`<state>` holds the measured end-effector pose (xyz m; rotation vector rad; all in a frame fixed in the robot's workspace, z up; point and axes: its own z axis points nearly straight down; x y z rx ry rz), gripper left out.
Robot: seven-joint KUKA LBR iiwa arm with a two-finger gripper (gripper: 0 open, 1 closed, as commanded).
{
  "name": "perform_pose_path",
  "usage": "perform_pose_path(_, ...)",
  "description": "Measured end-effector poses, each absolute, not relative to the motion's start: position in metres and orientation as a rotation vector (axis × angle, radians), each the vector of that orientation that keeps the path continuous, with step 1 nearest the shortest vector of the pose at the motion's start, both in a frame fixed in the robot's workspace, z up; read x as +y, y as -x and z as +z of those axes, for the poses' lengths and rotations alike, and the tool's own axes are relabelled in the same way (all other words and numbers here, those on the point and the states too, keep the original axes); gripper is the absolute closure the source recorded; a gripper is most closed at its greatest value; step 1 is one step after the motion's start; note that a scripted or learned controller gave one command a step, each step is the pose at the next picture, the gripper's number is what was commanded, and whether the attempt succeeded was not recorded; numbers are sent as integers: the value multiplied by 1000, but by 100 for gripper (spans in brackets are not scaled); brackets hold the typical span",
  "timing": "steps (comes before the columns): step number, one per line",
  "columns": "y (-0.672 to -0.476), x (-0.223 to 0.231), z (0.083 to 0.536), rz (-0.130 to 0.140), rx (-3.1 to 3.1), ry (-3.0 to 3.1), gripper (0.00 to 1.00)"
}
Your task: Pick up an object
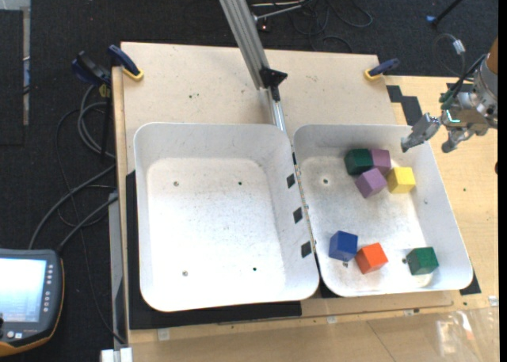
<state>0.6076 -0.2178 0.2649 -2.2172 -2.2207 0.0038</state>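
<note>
The worktop (206, 87) is a pale board carrying two shallow white bins side by side; the right bin (444, 218) serves here as the landmark. The left bin (158, 194) adjoins it along a shared inner edge marked with small black tabs. Inside the right bin, a cluster of four cubes lies toward the far wall: a dark green cube (358, 160), a pink cube (381, 159) touching it, a purple cube (370, 182) just in front of these, and a yellow cube (401, 179) beside the purple one. Toward the near wall lie a blue cube (343, 245), an orange cube (371, 257) touching it, and a green cube (422, 261) apart from them near the corner. Open floor remains in the middle of the right bin between the two groups, and along its inner edge. The gripper (435, 135) hangs above the far right rim of the right bin, outside the cluster, with jaws spread apart and nothing between them. The arm enters from beyond the right bin's outer wall. A slanted metal rail (242, 24) runs from the far side down to the junction of the bins. Clamps (125, 61) grip the far corners of the worktop. Beyond the left bin, cables (79, 162) lie on a dark floor (55, 59), with a handheld pendant (28, 297) at the near corner.
</note>
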Motion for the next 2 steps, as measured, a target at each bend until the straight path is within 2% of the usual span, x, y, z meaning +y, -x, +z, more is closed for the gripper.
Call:
perform_pose_path(1,-608,-217,268,1,-2226,2218,0)
perform_pose_path(2,-609,-211,223,4,-2224,2215,0)
